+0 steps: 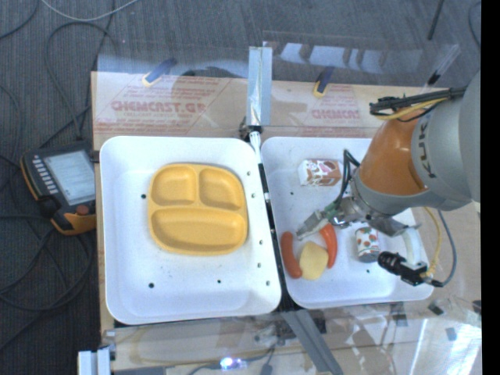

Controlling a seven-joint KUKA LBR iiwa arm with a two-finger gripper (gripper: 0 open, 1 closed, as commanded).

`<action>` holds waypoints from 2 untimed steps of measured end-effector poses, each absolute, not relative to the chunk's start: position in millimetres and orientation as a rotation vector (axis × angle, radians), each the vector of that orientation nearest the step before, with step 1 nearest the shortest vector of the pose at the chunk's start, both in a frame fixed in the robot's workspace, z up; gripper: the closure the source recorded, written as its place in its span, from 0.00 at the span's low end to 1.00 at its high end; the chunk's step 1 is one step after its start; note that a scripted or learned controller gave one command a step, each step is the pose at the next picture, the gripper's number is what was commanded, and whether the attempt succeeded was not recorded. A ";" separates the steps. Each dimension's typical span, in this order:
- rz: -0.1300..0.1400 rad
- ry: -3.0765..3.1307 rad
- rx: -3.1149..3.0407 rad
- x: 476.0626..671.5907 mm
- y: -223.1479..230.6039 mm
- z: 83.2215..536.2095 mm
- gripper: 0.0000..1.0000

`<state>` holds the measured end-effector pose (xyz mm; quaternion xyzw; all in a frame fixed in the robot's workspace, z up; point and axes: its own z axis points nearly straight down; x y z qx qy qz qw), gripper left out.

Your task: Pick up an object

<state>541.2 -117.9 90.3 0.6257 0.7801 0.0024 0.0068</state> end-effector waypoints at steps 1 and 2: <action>0.014 2.439 1.958 542.9 -117.6 98.7 1.00; -0.007 2.314 2.126 570.1 -79.4 207.1 1.00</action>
